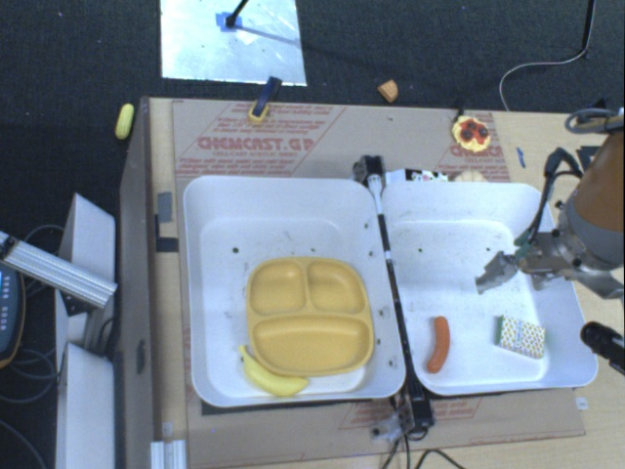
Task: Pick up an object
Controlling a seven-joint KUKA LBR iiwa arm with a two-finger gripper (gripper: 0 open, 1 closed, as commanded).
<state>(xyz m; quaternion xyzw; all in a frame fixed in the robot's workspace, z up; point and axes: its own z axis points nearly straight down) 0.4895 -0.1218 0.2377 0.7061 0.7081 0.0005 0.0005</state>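
Tabletop (293,130): we see a cardboard-covered surface with red print, carrying two shallow white bins side by side.
Left bin (210,262): we note a yellow divided plate and a banana inside it.
Right bin (459,223): we note a sausage and a patterned block on its floor, with the arm over its right part.
Arm (596,213): it enters from the right edge, grey with an orange band, bent down over the right bin.
Yellow plate (311,316): three compartments, lying flat in the lower middle of the left bin.
Pincer (493,274): we find it low over the right bin's middle right, pointing left; nothing shows between its fingers, and we cannot tell whether they are spread or closed.
Banana (270,379): at the left bin's front edge, touching the plate's lower left rim.
Sausage (439,344): orange-red, lying near the right bin's front left, below and left of the pincer, apart from it.
Patterned block (520,336): speckled, flat on the bin floor, right of the sausage, below the pincer.
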